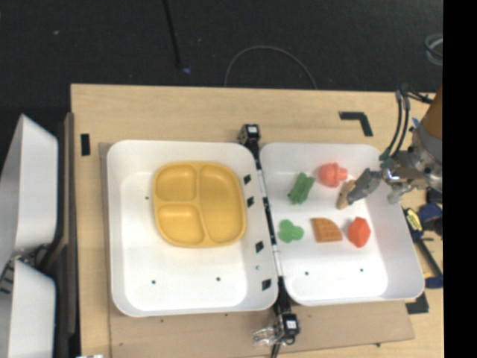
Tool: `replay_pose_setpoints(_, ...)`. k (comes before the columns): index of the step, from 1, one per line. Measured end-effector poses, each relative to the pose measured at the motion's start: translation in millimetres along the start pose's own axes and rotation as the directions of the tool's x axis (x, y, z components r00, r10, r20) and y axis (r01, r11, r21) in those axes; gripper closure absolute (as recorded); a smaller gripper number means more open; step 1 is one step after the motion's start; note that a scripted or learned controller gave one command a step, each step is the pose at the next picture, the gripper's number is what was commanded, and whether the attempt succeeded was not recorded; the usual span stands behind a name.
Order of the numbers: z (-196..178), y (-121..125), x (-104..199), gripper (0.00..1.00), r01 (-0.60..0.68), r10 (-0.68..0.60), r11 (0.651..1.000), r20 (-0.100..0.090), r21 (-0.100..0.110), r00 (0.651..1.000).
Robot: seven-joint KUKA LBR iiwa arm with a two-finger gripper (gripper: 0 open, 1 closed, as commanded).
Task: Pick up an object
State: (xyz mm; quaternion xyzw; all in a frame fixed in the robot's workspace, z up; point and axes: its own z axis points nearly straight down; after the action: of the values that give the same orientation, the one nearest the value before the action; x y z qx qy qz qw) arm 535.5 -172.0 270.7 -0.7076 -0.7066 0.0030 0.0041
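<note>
We note five small toy pieces in the right bin (395, 274), right of centre in the frame. Nearest the lower edge: red block (359, 231), brown wedge (326, 230), green clover shape (290, 232). Further up: green piece (300, 188), pink-orange piece (332, 174). All look light, rigid, moulded plastic, probably smooth; we judge a pinch across the red block's flat sides safest. The gripper (352, 195) hovers between the rows, holding nothing; whether spread or pressed together we cannot tell.

Two bins sit side by side on the desk (186, 110); the left bin (127, 274) holds a divided plate (200, 203); the right bin (335, 282) holds five small pieces.
</note>
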Motion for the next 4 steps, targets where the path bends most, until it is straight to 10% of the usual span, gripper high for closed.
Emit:
replay_pose_setpoints(1,-6,2,0,0.0,0.003,-0.003,1.0,0.002,-0.011,1.0)
replay_pose_setpoints(4,163,-3,-4,0.0,0.0,0.0,1.0,0.003,-0.008,1.0)
